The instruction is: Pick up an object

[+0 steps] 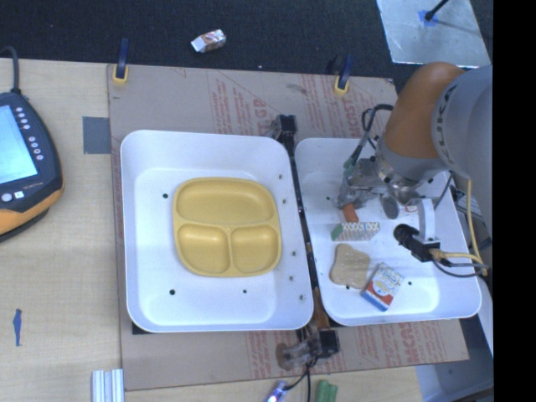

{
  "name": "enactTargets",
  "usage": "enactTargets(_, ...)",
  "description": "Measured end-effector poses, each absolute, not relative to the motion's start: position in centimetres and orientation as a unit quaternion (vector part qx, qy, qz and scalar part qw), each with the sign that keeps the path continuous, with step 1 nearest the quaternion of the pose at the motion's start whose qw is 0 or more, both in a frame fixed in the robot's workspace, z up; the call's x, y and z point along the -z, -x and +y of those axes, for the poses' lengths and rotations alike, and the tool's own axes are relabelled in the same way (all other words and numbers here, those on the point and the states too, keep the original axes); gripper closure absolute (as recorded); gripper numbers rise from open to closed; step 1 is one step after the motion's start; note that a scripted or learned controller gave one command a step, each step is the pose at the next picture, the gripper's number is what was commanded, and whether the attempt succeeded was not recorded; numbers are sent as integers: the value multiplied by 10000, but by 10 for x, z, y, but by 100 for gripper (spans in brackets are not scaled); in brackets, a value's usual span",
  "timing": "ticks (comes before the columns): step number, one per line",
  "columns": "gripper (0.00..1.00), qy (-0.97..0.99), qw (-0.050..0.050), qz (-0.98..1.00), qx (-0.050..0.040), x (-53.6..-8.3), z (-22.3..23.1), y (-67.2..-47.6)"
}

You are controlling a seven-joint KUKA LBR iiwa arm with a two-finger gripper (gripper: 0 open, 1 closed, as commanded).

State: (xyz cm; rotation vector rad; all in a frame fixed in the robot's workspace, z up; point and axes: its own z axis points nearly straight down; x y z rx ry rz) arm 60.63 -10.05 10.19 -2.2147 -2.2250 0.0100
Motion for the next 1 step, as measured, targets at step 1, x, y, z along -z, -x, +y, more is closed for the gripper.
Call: enactTargets(1, 100, 7057, 9, -7086, -5, -224, -43, -602)
